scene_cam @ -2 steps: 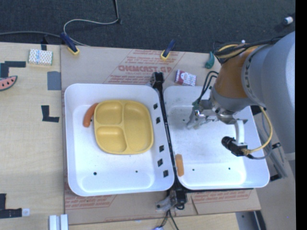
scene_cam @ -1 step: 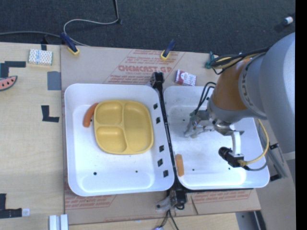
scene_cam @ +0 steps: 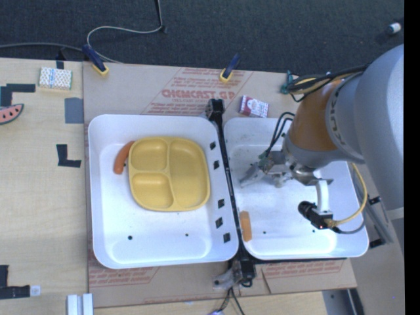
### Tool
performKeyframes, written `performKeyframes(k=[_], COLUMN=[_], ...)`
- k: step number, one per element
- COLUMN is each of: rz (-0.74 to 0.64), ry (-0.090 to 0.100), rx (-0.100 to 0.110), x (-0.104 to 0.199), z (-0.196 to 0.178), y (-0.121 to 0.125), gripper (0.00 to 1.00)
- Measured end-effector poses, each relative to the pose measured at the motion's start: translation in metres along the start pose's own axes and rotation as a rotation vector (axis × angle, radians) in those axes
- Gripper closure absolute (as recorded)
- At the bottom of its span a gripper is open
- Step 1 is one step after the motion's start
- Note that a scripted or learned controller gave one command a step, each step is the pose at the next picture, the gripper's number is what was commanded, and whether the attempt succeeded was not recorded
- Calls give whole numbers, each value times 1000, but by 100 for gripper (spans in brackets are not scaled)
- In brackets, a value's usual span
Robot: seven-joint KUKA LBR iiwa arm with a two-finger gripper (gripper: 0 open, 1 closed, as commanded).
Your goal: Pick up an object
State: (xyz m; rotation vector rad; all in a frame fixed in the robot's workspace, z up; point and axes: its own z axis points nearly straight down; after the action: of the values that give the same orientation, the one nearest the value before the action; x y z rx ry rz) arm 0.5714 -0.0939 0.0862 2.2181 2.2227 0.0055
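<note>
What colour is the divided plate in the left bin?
Yellow; the divided plate shows clearly in the camera view.

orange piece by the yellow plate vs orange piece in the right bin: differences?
The orange piece in the left bin lies against the yellow plate; the orange piece in the right bin lies alone by the bin's left wall. The left one looks longer and redder, tilted; the right one is shorter, nearly straight up the view. Both are small elongated orange items.

1 fixed camera above the bench [scene_cam: 46,176] looks down slantwise on 2 bins [scene_cam: 105,195].
</note>
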Motion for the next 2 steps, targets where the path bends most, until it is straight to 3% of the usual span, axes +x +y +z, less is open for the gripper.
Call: performKeyframes(k=[1,2], rz=[0,-1], ry=[-3,-6], rx=[1,1], x=[-8,-9], z=[1,-9], y=[79,79], gripper=[0,100])
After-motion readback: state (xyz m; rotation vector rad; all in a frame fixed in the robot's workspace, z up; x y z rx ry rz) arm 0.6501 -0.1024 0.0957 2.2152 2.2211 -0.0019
